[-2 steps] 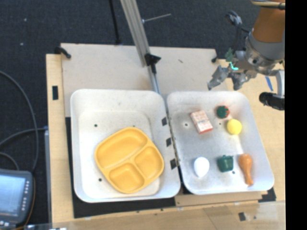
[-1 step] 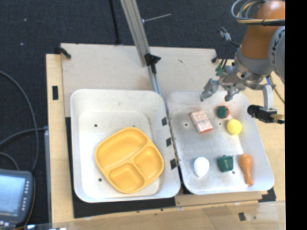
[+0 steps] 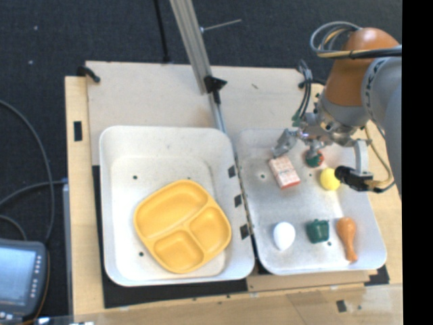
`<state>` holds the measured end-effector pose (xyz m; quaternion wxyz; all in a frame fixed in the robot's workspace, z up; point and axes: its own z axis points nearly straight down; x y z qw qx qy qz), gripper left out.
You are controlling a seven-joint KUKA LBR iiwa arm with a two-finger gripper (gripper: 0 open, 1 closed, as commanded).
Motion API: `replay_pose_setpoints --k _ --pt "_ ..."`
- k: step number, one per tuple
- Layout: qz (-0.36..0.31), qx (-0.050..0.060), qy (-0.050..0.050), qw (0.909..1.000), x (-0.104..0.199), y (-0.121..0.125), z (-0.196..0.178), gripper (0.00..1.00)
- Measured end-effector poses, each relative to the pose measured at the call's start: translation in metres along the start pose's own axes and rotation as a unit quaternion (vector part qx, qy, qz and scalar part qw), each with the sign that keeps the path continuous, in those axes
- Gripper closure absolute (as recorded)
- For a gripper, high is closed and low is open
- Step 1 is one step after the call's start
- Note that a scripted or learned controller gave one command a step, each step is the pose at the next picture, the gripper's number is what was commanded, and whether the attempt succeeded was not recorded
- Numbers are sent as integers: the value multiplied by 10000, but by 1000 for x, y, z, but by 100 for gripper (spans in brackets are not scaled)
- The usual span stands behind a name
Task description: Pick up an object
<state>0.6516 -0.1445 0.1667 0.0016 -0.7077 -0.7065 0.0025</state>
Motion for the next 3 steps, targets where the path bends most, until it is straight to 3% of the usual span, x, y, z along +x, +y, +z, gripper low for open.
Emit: replay_pose_setpoints --k 1,2,3 --pt "-9 -14 -4 10000 -3 10 54 0" --pt "-2 -53 -10 10000 -5 11 38 100" --pt "-4 -65 -6 10000 -16 11 -17 100"
